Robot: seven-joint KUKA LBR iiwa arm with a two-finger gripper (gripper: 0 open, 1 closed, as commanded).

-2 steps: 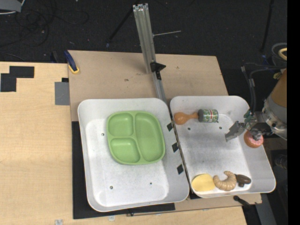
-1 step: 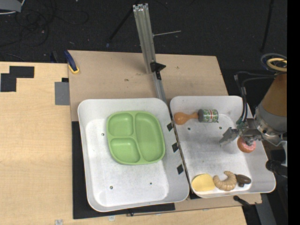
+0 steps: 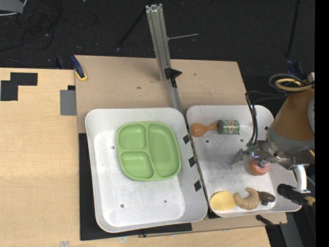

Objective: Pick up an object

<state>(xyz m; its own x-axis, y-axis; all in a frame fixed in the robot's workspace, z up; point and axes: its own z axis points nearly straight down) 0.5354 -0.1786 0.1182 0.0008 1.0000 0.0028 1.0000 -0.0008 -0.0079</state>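
Note:
In the right bin (image 3: 221, 158) a small red round object (image 3: 258, 168) lies near the right wall. My gripper (image 3: 250, 157) hangs right over it, reaching in from the right and hiding its top. Nothing shows that the object is lifted. At the bin's back lie an orange pear-shaped toy (image 3: 200, 129) and a small dark can (image 3: 228, 126) on its side. Along the front edge lie a yellow round piece (image 3: 222, 200), a tan curled piece (image 3: 248, 198) and a brown piece (image 3: 267, 196).
The left bin (image 3: 103, 189) holds a green divided plate (image 3: 149, 151). A metal post (image 3: 160, 45) rises behind the bins. A black cable (image 3: 252, 117) runs down to the wrist. The arm's grey body (image 3: 295, 122) fills the right side.

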